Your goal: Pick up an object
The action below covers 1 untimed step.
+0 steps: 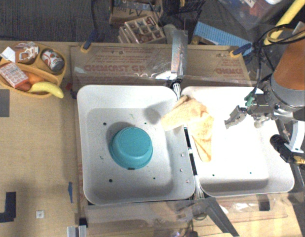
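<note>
Cloth (196, 124), pale yellow and crumpled, is lying draped across the seam where the two white bins are meeting, one end resting on the inner edge of the left bin (88, 132) and the longer end trailing down onto the floor of the right bin (251, 181). A teal bowl (132, 147) is sitting upside down near the middle of the left bin, well apart from the cloth. The end effector (241, 113) is hovering over the upper part of the right bin, to the right of the cloth and not touching it, with nothing between its fingers; whether they are spread or pressed together is too unclear to tell. On the worktop (34, 157), at far left, a yellow tray (7, 83) is holding a banana (47, 88) and other toy food.
</note>
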Each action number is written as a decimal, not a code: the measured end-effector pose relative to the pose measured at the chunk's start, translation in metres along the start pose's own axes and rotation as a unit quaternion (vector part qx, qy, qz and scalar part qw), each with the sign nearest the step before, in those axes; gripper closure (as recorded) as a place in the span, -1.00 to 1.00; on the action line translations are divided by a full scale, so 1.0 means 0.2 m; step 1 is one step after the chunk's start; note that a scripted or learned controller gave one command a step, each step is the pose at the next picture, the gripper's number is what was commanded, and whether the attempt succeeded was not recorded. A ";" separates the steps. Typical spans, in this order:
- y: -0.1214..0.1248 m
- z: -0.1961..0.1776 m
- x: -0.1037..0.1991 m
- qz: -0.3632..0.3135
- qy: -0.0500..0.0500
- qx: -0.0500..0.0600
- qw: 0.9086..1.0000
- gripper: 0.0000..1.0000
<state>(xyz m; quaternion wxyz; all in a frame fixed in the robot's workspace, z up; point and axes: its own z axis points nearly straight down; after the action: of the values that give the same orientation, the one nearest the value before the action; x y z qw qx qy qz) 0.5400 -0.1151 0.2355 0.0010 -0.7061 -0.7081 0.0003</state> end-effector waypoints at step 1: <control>0.25 0.62 0.08 -0.033 0.000 -0.001 0.999 -1.00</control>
<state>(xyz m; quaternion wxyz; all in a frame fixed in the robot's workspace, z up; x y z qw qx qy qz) 0.5890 -0.0984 0.1110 0.0002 -0.6824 -0.7309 0.0001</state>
